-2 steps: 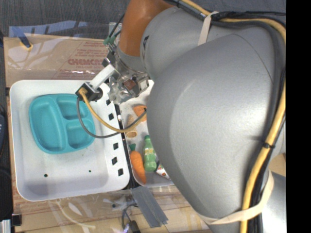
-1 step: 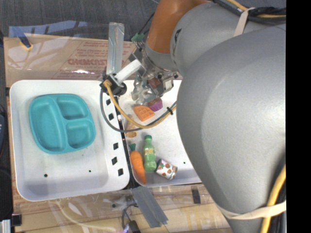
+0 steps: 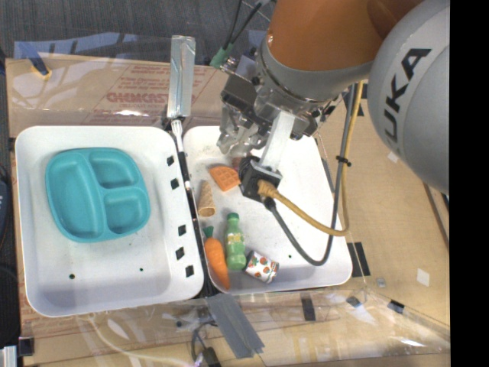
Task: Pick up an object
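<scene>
Low over the upper part of the right bin (image 3: 336, 270), the gripper (image 3: 233, 145) hangs just above the orange wedge (image 3: 225, 178); whether its jaws are spread I cannot tell. A clean pick probably means dropping straight onto the wedge, clear of the cone (image 3: 206, 198), green bottle (image 3: 234, 241), carrot (image 3: 216, 260) and can (image 3: 261, 267) crowding below; the teal tray (image 3: 97, 193) sits left.

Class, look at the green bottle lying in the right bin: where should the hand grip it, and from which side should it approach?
Probably from above, across the middle of the green bottle: it lies flat, long axis up-down in view. The carrot presses its left side, so little room there.
</scene>
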You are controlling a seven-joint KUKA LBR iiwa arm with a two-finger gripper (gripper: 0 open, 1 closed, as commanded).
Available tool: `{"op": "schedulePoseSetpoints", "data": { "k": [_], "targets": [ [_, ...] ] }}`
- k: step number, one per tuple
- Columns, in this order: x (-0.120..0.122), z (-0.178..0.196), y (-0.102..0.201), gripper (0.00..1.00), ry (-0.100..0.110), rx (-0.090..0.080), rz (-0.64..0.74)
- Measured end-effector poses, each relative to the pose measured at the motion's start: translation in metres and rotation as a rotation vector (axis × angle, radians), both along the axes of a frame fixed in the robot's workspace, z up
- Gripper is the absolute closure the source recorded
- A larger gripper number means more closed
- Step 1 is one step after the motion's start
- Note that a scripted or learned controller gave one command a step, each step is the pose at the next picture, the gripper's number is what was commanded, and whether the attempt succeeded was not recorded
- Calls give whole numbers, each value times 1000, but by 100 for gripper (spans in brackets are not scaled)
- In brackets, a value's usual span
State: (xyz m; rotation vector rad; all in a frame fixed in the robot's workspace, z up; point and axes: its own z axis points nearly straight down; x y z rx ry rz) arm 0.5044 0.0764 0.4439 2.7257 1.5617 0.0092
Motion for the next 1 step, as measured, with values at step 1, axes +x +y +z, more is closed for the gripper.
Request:
{"op": "schedulePoseSetpoints", "data": {
  "k": [1],
  "targets": [
    [-28,-97,-58,100,13,-5,94]
  ]
}}
